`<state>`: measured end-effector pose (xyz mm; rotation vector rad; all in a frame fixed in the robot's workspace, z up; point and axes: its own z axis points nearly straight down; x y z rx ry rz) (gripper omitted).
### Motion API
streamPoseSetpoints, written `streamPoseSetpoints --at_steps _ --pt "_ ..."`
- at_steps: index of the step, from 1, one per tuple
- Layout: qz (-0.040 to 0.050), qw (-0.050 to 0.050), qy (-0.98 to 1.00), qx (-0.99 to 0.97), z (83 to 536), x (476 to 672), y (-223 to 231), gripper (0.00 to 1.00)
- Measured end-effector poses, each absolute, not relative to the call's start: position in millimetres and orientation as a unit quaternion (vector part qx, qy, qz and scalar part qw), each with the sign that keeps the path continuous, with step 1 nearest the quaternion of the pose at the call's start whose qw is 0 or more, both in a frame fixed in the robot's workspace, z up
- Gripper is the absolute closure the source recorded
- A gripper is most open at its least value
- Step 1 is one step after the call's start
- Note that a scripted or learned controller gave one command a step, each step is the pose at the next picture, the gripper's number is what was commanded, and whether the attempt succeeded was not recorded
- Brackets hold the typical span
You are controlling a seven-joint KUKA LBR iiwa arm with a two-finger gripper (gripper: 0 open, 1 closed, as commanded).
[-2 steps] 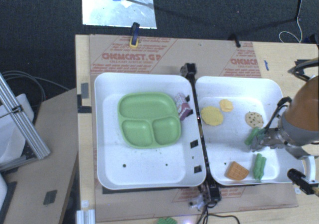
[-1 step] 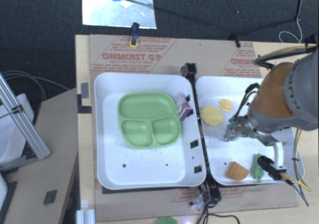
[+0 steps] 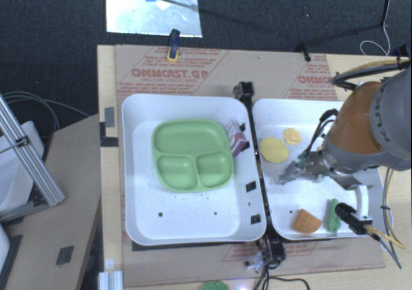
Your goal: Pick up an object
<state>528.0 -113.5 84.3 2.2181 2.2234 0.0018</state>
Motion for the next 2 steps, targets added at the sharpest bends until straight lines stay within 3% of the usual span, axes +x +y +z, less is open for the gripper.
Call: streamPoseSetpoints --at_steps 1,2 --pt "0.0006 0.002 0.707 0.707 129 535.2 -154 0.0" --pt "0.0004 0.002 0.707 0.707 133 539.5 -208 0.0"
